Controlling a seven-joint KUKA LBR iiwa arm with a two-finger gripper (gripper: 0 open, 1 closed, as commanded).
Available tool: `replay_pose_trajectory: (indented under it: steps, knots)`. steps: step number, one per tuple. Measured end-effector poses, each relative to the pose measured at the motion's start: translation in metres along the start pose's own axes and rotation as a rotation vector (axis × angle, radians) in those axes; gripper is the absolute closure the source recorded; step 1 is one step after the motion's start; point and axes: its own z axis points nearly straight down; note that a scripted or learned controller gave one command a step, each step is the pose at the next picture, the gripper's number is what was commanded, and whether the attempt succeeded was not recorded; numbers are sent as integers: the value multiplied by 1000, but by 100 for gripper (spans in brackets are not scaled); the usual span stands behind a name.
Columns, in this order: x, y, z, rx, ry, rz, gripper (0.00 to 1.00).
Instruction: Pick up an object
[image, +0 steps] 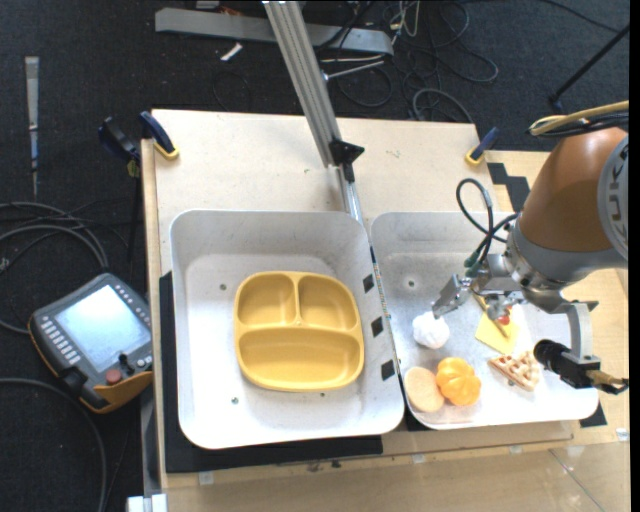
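Gripper (455, 297) poised in right bin (400, 245), fingers spread, holding nothing.
Lower straight over the white ball (431, 329) just beside it; centre fingers before closing.

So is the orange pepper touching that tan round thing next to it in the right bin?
Touching. The camera view shows the orange pepper pressed against the tan round piece near the right bin's front edge, with no white floor visible between them.

Robot lab: teach pendant (92, 340), floor cables (420, 60).
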Motion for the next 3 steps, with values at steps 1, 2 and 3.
replay_pose_trajectory:
  steps: [1, 2, 3]
  knots:
    - [-3, -9, 60, 2, 1, 0, 0]
    - [-2, -8, 102, -6, -1, 0, 0]
    - [-2, -7, 90, -9, 0, 0, 100]
